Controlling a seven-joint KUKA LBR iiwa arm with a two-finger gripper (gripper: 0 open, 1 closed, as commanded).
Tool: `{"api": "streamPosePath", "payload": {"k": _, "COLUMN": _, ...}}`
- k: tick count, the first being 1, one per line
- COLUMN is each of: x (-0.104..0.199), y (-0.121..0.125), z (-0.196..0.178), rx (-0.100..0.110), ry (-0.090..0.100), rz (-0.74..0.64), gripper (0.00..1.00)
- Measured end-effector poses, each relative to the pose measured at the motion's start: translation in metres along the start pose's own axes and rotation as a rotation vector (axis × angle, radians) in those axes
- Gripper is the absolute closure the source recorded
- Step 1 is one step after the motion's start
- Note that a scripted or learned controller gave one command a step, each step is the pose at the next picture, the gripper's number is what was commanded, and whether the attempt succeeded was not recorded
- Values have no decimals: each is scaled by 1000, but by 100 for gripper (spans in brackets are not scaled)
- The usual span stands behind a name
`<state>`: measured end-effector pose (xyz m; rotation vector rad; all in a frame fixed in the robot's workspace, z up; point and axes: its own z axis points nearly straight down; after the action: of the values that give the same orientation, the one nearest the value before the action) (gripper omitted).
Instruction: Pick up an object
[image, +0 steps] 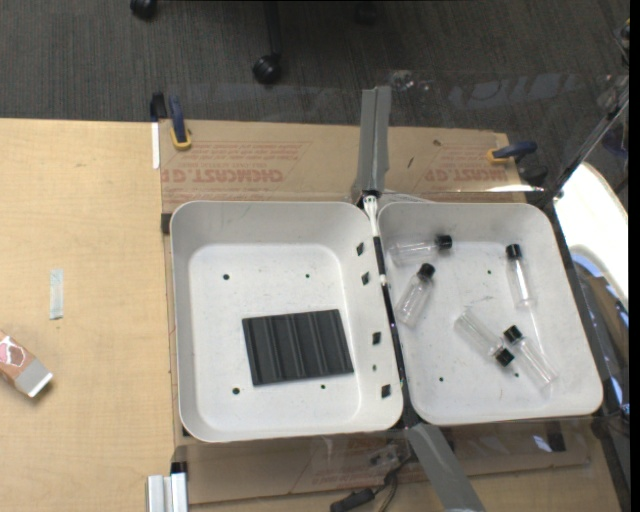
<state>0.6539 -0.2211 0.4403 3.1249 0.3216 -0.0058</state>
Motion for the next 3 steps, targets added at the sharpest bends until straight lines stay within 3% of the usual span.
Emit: {"api": "streamPosePath", "payload": {"k": 3, "x": -4, "y": 0, "z": 1, "rx": 2, "ry": -1, "rz": 4, "gripper": 100}}
